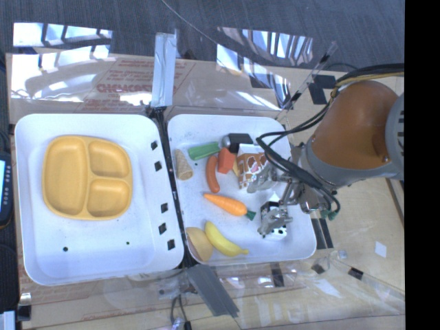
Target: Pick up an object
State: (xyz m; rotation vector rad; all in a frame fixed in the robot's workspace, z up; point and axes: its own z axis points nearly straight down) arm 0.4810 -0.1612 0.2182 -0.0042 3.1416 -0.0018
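Camera view looks down on two white bins: the left bin (34, 253) holds a yellow divided plate (87, 177), and the right bin (302, 247) holds a scatter of toy food. The arm's orange band (354, 126) sits at the right of the frame, and the gripper (273, 222) hangs low over the right side of the right bin, just beside the leafy end of a toy carrot (227, 204). Whether its fingers are apart or together I cannot tell — metal, cables and shadow blur into one there, and nothing is visibly held.

No target is named, so any piece will do. The carrot lies nearest, at the middle of the right bin. Below it, a banana (225, 240) rests against a tan slice (197, 243) at the bin's lower edge. Above, a red sausage (212, 174), a green piece (202, 151), a tan cone (183, 164) and a patterned packet (249, 170) crowd together.

These look like hollow plastic toys — probably light, stiff and rather slick. The carrot tapers, so a pinch across its thick middle, square to its length, seems safest; near the tip it would likely squirt out.
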